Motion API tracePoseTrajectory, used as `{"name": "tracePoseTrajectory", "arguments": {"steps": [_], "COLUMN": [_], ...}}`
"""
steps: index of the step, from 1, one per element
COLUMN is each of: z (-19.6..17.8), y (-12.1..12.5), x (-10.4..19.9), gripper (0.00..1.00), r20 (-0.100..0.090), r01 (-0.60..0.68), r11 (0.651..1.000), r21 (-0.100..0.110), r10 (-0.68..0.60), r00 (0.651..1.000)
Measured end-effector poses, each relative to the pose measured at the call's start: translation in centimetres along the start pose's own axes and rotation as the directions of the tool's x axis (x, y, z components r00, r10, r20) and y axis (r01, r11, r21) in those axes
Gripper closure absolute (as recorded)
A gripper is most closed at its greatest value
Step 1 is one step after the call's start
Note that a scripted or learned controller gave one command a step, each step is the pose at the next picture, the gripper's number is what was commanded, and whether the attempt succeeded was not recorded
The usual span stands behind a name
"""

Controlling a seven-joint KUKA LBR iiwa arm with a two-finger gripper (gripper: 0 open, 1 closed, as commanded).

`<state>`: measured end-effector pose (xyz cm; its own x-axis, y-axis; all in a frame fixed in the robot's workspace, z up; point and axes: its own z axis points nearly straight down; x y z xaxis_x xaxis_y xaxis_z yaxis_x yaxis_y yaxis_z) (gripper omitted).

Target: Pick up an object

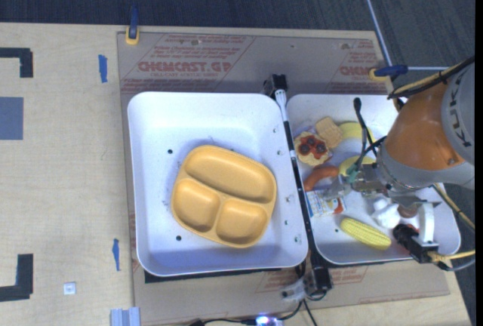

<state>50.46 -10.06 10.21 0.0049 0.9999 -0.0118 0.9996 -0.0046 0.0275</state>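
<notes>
The right bin [445, 238] holds several toy foods. A yellow corn cob [364, 232] lies near its front. A round red-topped piece [310, 146], a tan cracker [328, 128] and a yellow banana [350, 130] sit at the back left. An orange-red piece [320, 176] and a printed packet [324, 204] lie by the left wall. My gripper [362, 180] hangs low over the middle of this bin, just right of the orange-red piece and above the corn. The arm's orange band [423, 137] and grey wrist cover much of the bin. A white object [386, 213] lies under the wrist.
The left bin [151, 128] holds a yellow divided plate [223, 195]. A black divider clip [278, 83] sits between the bins at the back. Cables run along the right bin's right side [453, 204]. Cardboard [226, 60] lies under both bins.
</notes>
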Motion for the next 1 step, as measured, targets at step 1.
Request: {"name": "tracePoseTrajectory", "arguments": {"steps": [1], "z": [1.14], "y": [-1.90], "x": [0.02], "gripper": [0.00], "r20": [-0.010], "r01": [0.004], "r11": [1.000], "r21": [0.007], "r10": [-0.004], "r00": [1.000]}}
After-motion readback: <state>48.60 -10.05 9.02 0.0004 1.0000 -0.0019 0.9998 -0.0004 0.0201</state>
